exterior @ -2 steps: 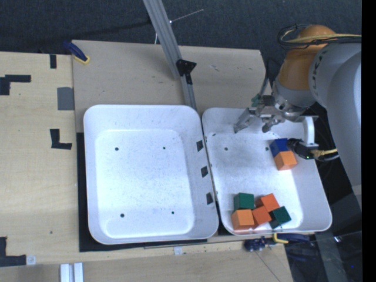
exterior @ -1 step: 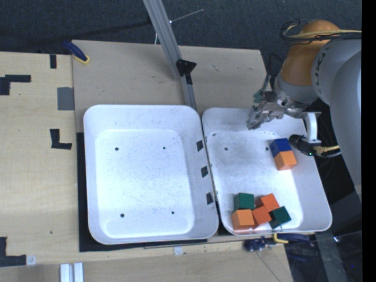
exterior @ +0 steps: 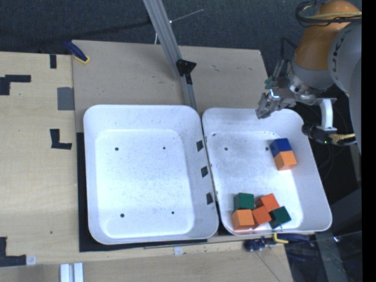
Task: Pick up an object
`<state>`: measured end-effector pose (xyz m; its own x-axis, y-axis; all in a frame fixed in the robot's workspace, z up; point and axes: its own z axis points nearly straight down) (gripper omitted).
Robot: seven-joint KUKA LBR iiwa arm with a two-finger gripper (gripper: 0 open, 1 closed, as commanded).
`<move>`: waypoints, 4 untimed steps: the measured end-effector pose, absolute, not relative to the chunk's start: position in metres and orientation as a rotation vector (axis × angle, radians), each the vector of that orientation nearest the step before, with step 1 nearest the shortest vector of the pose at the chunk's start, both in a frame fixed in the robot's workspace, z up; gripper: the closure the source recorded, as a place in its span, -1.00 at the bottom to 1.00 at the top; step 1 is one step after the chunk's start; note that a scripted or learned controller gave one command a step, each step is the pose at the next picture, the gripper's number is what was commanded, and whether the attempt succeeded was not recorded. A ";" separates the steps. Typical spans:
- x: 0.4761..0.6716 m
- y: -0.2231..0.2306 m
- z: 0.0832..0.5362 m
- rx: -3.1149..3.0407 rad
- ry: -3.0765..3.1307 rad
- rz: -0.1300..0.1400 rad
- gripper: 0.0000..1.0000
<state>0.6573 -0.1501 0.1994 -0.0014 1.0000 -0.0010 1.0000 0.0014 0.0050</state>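
Pale wooden bench top [exterior: 147, 69], bearing a slanted grey metal rail [exterior: 166, 31] with a black bracket [exterior: 185, 67], both up and to the left of the gripper [exterior: 267, 107]. Shallow white plastic left bin [exterior: 88, 122], well left of the gripper, on a black mat [exterior: 82, 192]. Far left of the gripper: blue-and-yellow clamp [exterior: 77, 51], grey square patch [exterior: 65, 97], black tape marks [exterior: 59, 138].

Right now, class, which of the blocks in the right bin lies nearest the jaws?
The blue block, the only blue one, touching the lone orange block. The other blocks cluster at the bin's near edge.
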 end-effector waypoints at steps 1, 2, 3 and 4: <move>0.659 -0.150 0.253 2.216 2.220 0.005 1.00; 0.643 -0.099 0.258 2.216 2.229 0.001 1.00; 0.635 -0.041 0.243 2.216 2.231 -0.002 1.00; 0.628 0.007 0.231 2.216 2.230 -0.003 1.00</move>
<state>0.6279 0.0067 0.2312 -0.0063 1.0000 0.0009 1.0000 0.0063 -0.0032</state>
